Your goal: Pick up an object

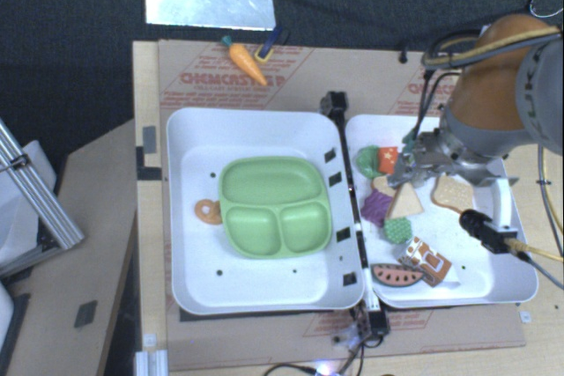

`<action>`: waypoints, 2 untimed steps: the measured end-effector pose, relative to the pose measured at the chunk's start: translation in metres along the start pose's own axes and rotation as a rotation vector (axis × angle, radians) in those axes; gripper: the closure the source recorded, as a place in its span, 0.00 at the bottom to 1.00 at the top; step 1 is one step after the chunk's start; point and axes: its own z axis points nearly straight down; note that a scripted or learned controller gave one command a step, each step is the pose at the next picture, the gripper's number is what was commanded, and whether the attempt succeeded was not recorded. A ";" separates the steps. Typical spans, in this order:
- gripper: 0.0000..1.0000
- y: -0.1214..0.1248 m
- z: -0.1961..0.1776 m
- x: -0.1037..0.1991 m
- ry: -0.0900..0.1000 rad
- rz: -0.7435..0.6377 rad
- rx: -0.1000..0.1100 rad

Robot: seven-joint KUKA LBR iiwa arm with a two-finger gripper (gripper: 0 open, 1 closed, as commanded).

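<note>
Several toy foods crowd the right bin [507, 282], and that clutter is the main risk. The gripper [407, 165] sits low over the tight cluster at the bin's upper left: green piece [367, 160], orange-red piece [388, 159], purple grapes [376, 207], pale wedge [406, 202], all touching or just beside each other. I cannot tell whether the fingers are apart or together; the wrist body hides them. Nothing visibly held. Likely failure: the fingers land on two items at once and squeeze one out sideways, or close on the wedge's sloped face and slip. The bin wall and centre divider sit close to this cluster, so a collision is possible. Toast slice [453, 194], green knobbly piece [397, 230], watermelon slice [394, 275] and the patterned block [426, 260] are freer targets. Left bin [189, 277] holds a green divided plate [274, 205] and a small pretzel ring [208, 211]. A carrot [246, 63] lies on the tabletop behind the bins.
</note>
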 end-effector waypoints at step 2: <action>1.00 0.017 -0.013 0.094 0.000 0.000 -0.002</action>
